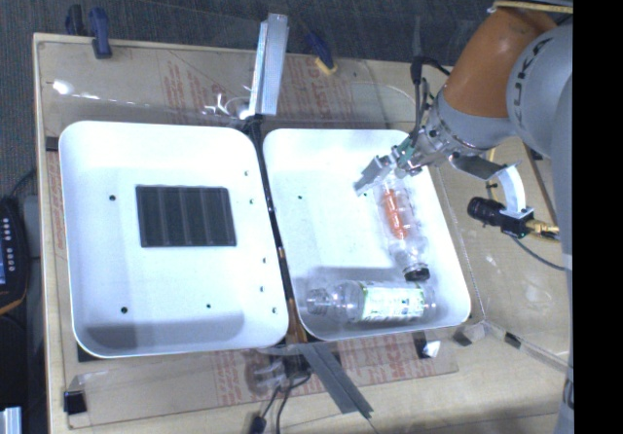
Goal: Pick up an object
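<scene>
Two clear bottles lie in the right bin [292, 228]. My gripper [389, 167] hovers, fingers spread and holding nothing, just above the orange-filled bottle [397, 218]; its slick round side could roll away.

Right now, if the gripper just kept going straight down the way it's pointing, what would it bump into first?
Most likely the small clear bottle with the orange label, lying just under the gripper in the right bin. Depth is hard to judge from above, so it might touch the bin floor beside it.
</scene>
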Robot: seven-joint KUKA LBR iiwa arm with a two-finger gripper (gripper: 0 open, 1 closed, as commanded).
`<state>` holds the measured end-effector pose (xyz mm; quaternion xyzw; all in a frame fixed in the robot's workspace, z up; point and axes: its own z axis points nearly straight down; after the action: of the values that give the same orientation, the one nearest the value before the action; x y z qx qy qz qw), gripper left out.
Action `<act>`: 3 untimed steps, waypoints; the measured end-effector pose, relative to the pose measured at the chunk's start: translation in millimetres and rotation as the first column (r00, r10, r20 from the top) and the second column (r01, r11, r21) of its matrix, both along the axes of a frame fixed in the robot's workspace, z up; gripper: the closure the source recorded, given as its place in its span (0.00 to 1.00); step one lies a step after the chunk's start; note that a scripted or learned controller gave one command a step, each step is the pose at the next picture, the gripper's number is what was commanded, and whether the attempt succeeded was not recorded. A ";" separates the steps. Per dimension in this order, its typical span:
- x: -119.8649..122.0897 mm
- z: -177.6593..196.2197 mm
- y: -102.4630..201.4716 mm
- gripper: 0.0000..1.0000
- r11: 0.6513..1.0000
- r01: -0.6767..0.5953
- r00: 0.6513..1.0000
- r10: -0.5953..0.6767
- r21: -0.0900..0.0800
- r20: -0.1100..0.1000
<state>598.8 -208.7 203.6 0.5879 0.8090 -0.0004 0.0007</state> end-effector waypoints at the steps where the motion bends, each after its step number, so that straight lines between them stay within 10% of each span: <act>1: 0.5 0.9 0.5 0.00 0.997 -0.079 0.997 0.079 0.000 0.000; 3: -1.1 -8.8 0.8 0.00 0.982 -0.191 0.982 0.191 0.003 -0.003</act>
<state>597.7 -207.9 194.8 0.5075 0.8616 -0.0005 -0.0014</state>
